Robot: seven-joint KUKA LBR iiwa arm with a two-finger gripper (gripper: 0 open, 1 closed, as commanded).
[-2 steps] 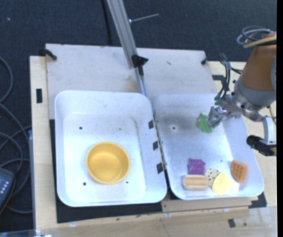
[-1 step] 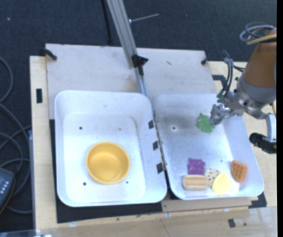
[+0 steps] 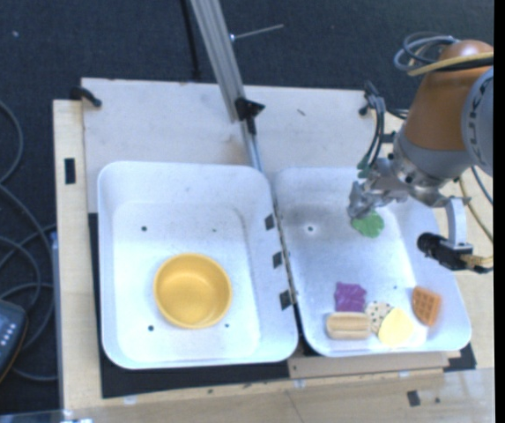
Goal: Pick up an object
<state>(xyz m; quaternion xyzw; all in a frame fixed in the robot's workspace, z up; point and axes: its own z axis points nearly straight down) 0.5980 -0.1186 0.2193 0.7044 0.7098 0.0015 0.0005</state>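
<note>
- Here the small green rounded toy piece [image 3: 369, 226] lies in the upper part of the right shallow white bin [image 3: 323, 203], directly beneath the grey two-finger gripper [image 3: 364, 204], touching or nearly touching its tip.
- It looks roughly round, with no clear long axis.
- How wide the gripper stands cannot be told from this slant; nothing shows it holding the piece.
- Judged: a short descent remains.
</note>
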